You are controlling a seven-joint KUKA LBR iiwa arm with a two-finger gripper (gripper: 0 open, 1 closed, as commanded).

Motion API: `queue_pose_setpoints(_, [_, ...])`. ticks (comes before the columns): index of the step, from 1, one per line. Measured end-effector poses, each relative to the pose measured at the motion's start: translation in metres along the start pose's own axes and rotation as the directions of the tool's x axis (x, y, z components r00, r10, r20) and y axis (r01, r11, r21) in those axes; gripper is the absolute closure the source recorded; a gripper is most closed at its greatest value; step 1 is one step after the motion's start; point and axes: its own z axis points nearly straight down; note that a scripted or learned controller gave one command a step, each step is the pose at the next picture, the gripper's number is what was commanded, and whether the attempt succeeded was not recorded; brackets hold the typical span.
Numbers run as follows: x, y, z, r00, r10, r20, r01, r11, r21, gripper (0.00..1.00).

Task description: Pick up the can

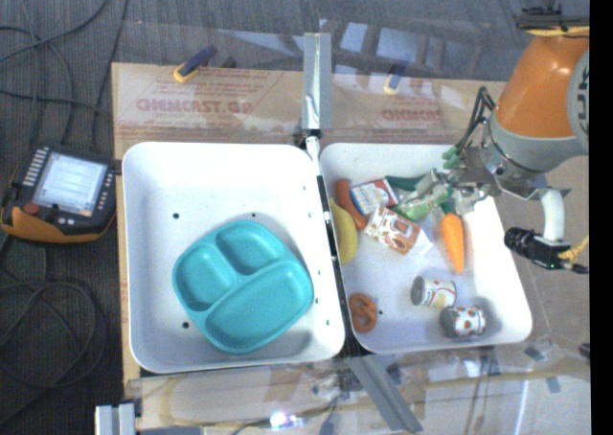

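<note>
Evidently hovered at the right bin's [518, 313] far edge, gripper [450, 189] over the carrots, finger state impossible to tell; needed to travel well nearward to the can [464, 321] lying tipped in the near corner.

Both bins [144, 232] are plain white; the left one holds a turquoise divided plate [243, 285]. In the right bin lie an orange carrot [453, 241], a yellow banana [346, 235], a brown pretzel [363, 311], a white carton with red print [394, 230] and a grey can with red spots [463, 321]. The arm [541, 98] at upper right is orange over grey. The surface [220, 107] is tan cardboard with faded red lettering, and the floor [77, 31] is dark grey carpet.
</note>
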Motion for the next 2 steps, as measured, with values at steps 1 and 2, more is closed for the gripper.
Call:
queue_pose_setpoints(1, [-0.032, -0.045, 0.137, 1.0, -0.019, 0.001, 0.019, 1.0, -0.01, 0.0])
queue_pose_setpoints(2, [-0.031, -0.07, 0.14, 0.983, -0.181, 0.016, 0.182, 0.983, -0.028, 0.0])
